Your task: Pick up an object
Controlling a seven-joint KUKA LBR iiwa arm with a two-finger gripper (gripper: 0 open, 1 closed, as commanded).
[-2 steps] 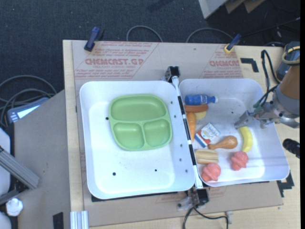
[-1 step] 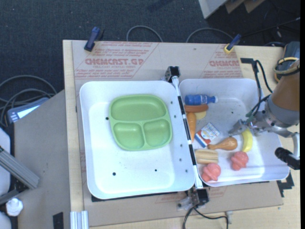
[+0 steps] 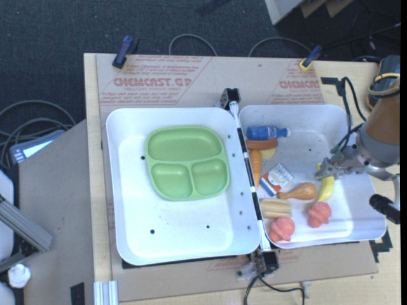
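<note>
The right bin (image 3: pixel 299 116) holds several toy foods: a blue bottle (image 3: pixel 266 132), a hot dog (image 3: pixel 262 144), a carrot (image 3: pixel 255 165), a small red-and-blue carton (image 3: pixel 276 178), a chicken drumstick (image 3: pixel 299 192), a yellow banana (image 3: pixel 325 188), a bread roll (image 3: pixel 275 208) and two pink-red fruits (image 3: pixel 282 229) (image 3: pixel 319 214). My gripper (image 3: pixel 328 169) reaches in from the right and hangs low just above the top end of the banana. The arm's wrist covers the fingers.
The left bin (image 3: pixel 127 189) carries a green three-compartment plate (image 3: pixel 187 161). Between the bins runs a raised divider (image 3: pixel 245 164). Cables loop at the bench's back edge and along the right side beside the arm.
</note>
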